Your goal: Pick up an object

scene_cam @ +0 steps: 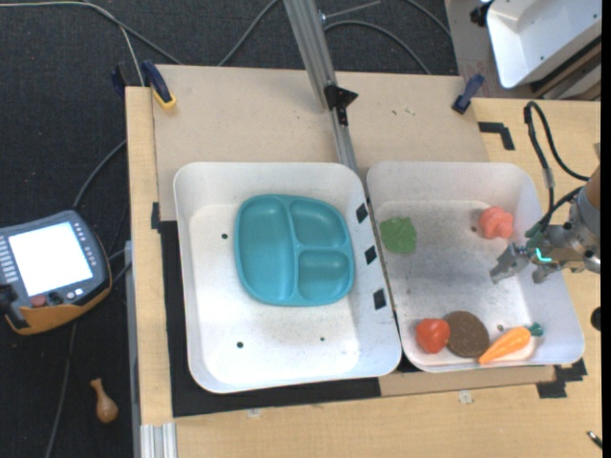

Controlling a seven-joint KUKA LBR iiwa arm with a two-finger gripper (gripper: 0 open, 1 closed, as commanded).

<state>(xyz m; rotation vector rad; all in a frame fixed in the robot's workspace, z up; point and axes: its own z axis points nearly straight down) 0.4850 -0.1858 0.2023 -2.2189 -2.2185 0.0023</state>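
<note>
The right bin [434, 194] holds several toy foods. A pink lumpy piece [495, 223] lies at its far right, and a green leafy piece [398, 235] lies near its left wall. Along the front edge sit a red tomato [432, 335], a brown disc [466, 333] and an orange carrot [506, 343]. My gripper [523, 271] hangs over the bin's right side, just below the pink piece and above the carrot. Its two fingers are spread open with nothing between them.
A teal divided plate [293, 249] lies in the left bin [205, 351]. A metal pole [320, 55] slants down to the gap between the bins. A tablet pendant [48, 265] sits off the bench to the left. Cables hang by the arm at the right.
</note>
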